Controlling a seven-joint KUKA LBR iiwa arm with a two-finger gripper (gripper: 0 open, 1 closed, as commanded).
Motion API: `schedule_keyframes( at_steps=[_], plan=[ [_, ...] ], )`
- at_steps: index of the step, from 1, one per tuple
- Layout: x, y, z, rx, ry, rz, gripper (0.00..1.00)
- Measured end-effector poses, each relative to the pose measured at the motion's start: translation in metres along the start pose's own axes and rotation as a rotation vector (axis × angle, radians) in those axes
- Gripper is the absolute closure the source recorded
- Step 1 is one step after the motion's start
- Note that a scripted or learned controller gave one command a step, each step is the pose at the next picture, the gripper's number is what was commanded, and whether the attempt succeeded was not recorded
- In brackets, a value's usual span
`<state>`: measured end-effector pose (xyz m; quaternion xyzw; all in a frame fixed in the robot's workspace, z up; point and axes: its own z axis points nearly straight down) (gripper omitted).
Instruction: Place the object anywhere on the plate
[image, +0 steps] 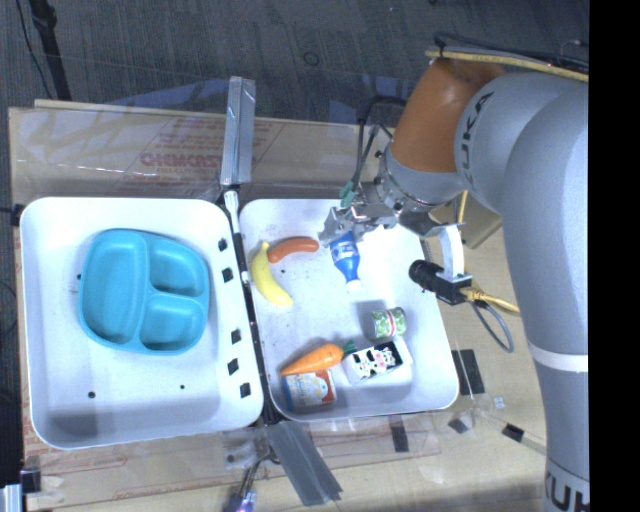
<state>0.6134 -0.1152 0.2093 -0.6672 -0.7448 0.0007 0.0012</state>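
A blue divided plate (143, 290) lies in the left bin (60, 400). My gripper (345, 230) is over the upper part of the right bin (430, 385), reaching down from the right. A small blue and white bottle (347, 262) hangs just under it, its upper end between the fingers (335, 224), which are shut on it. The bottle's white end points down toward the bin floor.
The right bin also holds a yellow banana (268, 278), a red sausage (292, 247), a green can (389, 322), a carrot (318, 357), a cow-patterned carton (377, 362) and an orange tub (310, 389). A metal divider (238, 150) runs between the bins.
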Motion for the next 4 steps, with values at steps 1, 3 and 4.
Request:
schedule_keyframes(
  at_steps=[1, 3, 4],
  plan=[
    [0.090, -0.005, 0.000, 0.002, 0.000, -0.077, 1.00],
    [0.195, -0.004, 0.015, 0.003, -0.001, -0.132, 1.00],
    [0.194, -0.004, 0.015, 0.002, -0.001, -0.131, 0.00]
  ],
)
